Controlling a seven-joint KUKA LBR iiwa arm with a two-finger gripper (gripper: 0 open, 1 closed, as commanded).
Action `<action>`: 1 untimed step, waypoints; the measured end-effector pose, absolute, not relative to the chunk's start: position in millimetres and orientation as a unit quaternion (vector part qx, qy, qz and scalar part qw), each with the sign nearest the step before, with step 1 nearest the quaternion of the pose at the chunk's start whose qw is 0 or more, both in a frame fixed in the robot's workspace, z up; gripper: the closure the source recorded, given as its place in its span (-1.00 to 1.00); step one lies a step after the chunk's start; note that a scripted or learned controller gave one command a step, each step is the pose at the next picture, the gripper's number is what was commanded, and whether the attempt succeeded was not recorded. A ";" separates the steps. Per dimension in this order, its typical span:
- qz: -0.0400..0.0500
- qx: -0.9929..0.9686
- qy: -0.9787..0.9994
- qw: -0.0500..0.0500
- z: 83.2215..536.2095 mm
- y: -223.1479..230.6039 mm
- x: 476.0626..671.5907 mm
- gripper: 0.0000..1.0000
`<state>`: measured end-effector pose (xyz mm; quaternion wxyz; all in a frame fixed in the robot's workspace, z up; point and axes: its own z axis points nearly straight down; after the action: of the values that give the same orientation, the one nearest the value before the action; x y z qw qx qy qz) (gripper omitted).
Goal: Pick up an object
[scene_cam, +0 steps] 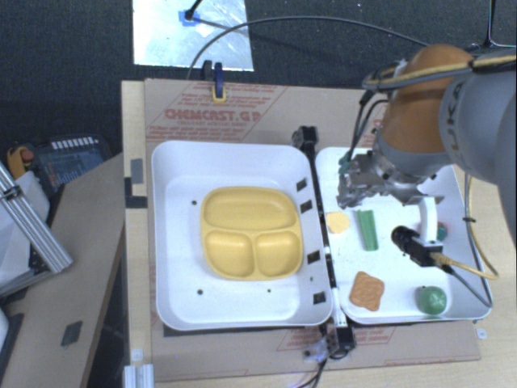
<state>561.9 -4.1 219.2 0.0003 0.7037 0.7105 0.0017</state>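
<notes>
Orange-brown piece [367, 290]: flat and rough-faced with rounded corners, like a slice of toast. One. It lies at the near left of the right bin [398, 304].
Green ball [431, 299]: smooth and round with a dull sheen. One. It sits in the near right corner of the same bin, apart from the orange-brown piece.
Green bar [368, 229]: flat, straight and narrow. One. It lies mid-bin, its length running near to far.
Pale yellow piece [338, 222]: small, roundish and matt. One. It is just left of the green bar, by the bin's left wall.
Things to pick: four, all lying on the floor of the right bin.
Divided plate [250, 233]: yellow smooth plastic, a rounded square with three wells, one wide on the far side and two smaller on the near side. One. It sits in the middle of the left bin [174, 241].
Bins: two, white, shallow and smooth-walled, side by side.
Gripper [353, 186]: grey metal, over the far left of the right bin, just beyond the pale yellow piece. Whether it is wide or narrow cannot be told.
Arm [485, 128]: grey casing with a rounded orange band, entering from the right.
Cardboard sheet [242, 111]: tan and matt with red print, under both bins.
Foil sheet [190, 23]: silvery, crinkled and square. One, farthest back.
</notes>
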 end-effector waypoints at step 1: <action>0.002 0.704 0.711 0.000 210.8 44.4 589.9 1.00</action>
<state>589.9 44.4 210.8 0.0003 0.7036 0.7106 0.0018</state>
